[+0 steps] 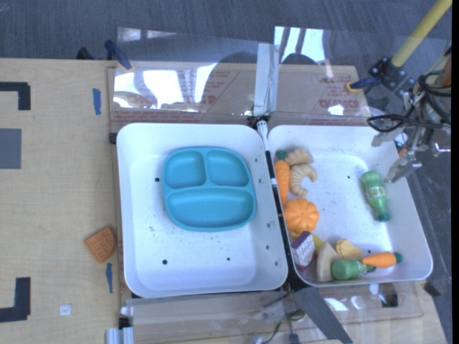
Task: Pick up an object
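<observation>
Overhead, the gripper [401, 165] hung over the right bin's [337, 143] far right rim; could not tell its opening. Green bottle [375, 195] lay just beside and left-below it, apart from the pumpkin [301, 215] and carrot [282, 181]

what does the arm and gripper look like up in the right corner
The gripper is a small affair of thin silvery metal fingers on dark hardware, wrapped in loops of black cable. Small orange and blue touches show near the fittings. A yellow rod slants away toward the top right corner.
</observation>
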`<action>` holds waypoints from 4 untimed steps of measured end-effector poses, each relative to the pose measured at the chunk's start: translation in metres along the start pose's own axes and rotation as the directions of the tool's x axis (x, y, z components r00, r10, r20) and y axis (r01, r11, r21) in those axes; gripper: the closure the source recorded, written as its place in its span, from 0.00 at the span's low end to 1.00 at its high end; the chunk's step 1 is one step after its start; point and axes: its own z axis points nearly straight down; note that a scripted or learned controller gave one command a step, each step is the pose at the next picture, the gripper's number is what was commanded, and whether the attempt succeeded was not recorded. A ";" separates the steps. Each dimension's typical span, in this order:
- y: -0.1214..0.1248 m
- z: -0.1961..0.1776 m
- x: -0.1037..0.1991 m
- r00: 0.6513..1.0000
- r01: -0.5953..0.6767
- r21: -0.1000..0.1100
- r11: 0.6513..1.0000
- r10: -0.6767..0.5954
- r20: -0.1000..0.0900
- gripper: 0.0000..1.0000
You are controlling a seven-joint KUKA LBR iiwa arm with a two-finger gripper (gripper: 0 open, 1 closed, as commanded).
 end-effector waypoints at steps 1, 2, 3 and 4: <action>-0.007 0.122 0.045 0.985 -0.175 0.001 0.985 0.175 0.005 0.00; 0.024 0.132 0.027 0.986 -0.165 0.000 0.986 0.165 0.006 0.00; -0.008 0.133 0.027 0.994 -0.112 0.001 0.994 0.112 0.005 0.00; 0.008 0.133 0.009 0.972 -0.233 0.000 0.972 0.233 0.005 0.00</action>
